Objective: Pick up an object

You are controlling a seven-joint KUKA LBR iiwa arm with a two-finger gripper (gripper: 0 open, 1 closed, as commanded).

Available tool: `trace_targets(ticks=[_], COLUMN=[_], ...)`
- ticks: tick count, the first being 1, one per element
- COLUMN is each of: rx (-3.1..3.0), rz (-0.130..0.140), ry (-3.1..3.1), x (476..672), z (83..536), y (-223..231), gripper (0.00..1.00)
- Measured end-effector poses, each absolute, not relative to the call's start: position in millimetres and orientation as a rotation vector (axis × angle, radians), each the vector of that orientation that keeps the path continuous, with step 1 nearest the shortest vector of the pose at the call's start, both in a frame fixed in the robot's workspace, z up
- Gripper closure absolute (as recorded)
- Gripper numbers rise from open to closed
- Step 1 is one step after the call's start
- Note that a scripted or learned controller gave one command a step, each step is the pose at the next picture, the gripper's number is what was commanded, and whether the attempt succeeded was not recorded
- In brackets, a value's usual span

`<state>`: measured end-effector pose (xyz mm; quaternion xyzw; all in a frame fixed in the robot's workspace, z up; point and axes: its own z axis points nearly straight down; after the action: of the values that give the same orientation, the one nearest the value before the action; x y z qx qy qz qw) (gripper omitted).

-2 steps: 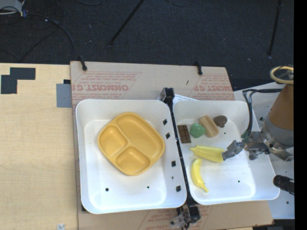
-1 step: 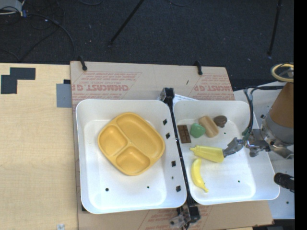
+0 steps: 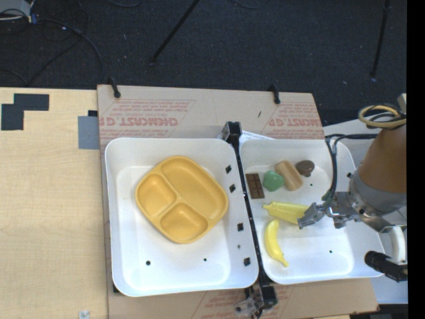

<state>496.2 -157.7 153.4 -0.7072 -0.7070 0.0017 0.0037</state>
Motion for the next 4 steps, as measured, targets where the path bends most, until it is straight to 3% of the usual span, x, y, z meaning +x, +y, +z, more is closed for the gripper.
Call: trace_targets(ticks=[2,3,4], rx=[-2.220,-2.224,-2.222], rz=[0.003,0.000,-0.002], ry=[-2.218,-2.215,-2.224], x=[496.7,497.7,502.9], z=[86.6,98.8,158.9], y=[-159.1,-159.8,-166.3], gripper=[0.00,1.00,1.00])
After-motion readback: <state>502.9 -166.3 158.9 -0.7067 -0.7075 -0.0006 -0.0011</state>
